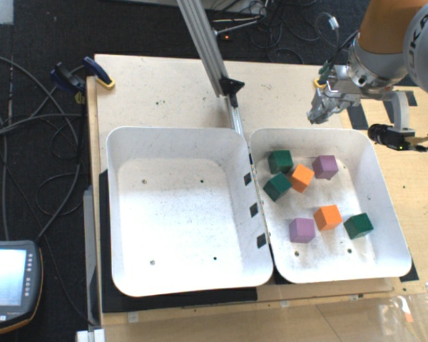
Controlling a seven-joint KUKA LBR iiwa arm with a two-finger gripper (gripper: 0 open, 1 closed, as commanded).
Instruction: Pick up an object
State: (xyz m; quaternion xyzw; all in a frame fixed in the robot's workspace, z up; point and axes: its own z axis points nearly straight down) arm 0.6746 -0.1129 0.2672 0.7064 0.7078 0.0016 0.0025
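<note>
I see the gripper [319, 114] above the right bin's [385, 191] far rim, nothing grasped; can't tell its state. All seven blocks, nearest purple block [325, 167], sit inside. Pick not started.

Two bins sit side by side on the surface [164, 91], inner rims touching: the left bin [121, 191] and the right bin [385, 212], which holds seven cubes. Far cluster: one cube [279, 160] nearest the back rim, another [277, 186] just in front of it, a third [302, 177] touching both on their right, a fourth [325, 167] just right of that. Near group: a cube [302, 229] left, one [328, 216] beside it, one [358, 225] rightmost. The gripper [319, 114] hangs behind the right bin's back rim, over the surface.
</note>
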